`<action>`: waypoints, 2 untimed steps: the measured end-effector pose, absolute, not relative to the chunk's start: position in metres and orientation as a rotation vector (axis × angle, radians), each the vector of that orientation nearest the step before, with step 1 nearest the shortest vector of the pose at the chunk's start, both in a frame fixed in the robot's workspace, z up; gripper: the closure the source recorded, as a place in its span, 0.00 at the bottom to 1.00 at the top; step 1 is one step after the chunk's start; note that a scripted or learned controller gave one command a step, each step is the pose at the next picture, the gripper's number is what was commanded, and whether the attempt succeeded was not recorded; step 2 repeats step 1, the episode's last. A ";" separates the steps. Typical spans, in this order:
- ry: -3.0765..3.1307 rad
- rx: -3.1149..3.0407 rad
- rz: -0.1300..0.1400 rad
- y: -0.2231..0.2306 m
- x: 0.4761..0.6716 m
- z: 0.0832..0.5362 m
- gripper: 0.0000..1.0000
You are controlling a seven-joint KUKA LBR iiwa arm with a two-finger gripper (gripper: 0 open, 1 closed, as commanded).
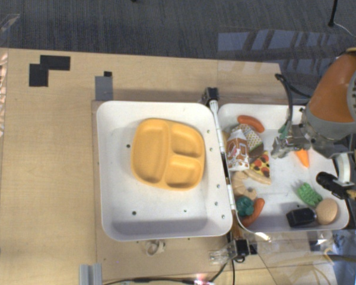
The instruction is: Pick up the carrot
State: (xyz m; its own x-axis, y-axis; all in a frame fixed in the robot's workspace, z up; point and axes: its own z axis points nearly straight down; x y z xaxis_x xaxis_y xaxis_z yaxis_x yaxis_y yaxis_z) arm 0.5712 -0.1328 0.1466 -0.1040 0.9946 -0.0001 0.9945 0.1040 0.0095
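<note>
A yellow divided plate (168, 153) sits in the left white bin (115, 218), while the right white bin (273, 212) holds a jumble of toy food: a sausage (251, 123), a printed carton (238, 149), a pizza slice (261, 166) and a green vegetable (308, 193). Farther right, the gripper (288, 140) hangs low over the right bin, the state of its grip impossible to tell from above. The carrot (302, 157) lies on the bin floor just beside it, under the grey arm (338, 108).

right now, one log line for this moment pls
task: pick up carrot | end effector: right bin, beside carrot | grasp: unconfirmed | tray: left bin
</note>
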 end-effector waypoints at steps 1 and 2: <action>2.759 1.462 0.003 -0.208 0.606 0.297 1.00; 2.759 1.462 0.003 -0.208 0.606 0.297 1.00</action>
